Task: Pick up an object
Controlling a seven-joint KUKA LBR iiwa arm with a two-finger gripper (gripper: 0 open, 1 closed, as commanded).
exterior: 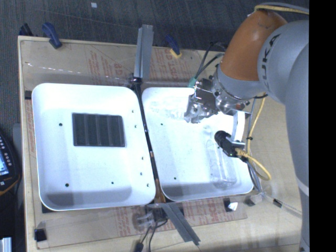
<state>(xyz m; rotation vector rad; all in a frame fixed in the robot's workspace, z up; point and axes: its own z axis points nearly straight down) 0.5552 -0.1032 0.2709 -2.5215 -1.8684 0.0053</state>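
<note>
Gripper (195,111): upper right-bin area, finger state cannot be told
Left bin (47,140): holds dark ribbed slab (98,129)
Right bin (173,161): clear object (220,164), lower right

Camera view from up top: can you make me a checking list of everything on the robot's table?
Surface: wooden bench bearing left bin and right bin, side by side.
Job's things: dark ribbed rectangular object flat in left bin; clear, hard-to-see object in right bin.
Clutter: nothing seen.
Grippers: gripper over right bin's far edge; nothing visibly held.
Cables: yellow cable and black wires by the wrist.
Surroundings: blue clamps on bench's far edge; dark floor.
</note>
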